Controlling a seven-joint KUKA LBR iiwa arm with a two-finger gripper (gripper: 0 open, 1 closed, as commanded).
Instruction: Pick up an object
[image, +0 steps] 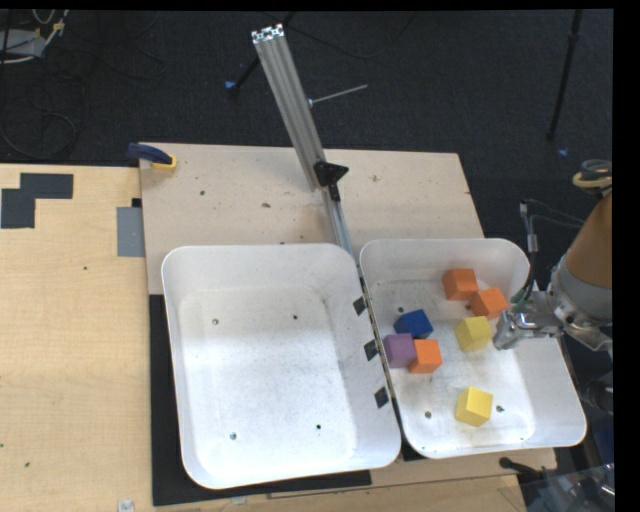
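The right bin (545, 420) holds several small blocks. Two orange blocks (460, 283) (490, 301) lie near its far right corner, with a yellow block (473, 332) just in front of them. A blue block (413, 323), a purple block (399, 349) and a third orange block (426, 355) cluster by the bin's left wall. Another yellow block (474, 406) lies alone near the front. My gripper (506, 330) reaches in over the bin's right side, low, right beside the first yellow block and just below the second orange block. Nothing is visibly held.
The left bin (190, 300) sits beside the right one, with black clips (370, 350) along their shared wall. A slanted aluminium bar (295, 110) rises behind the bins. A blue-and-yellow clamp (152, 156) lies at the board's far left corner.
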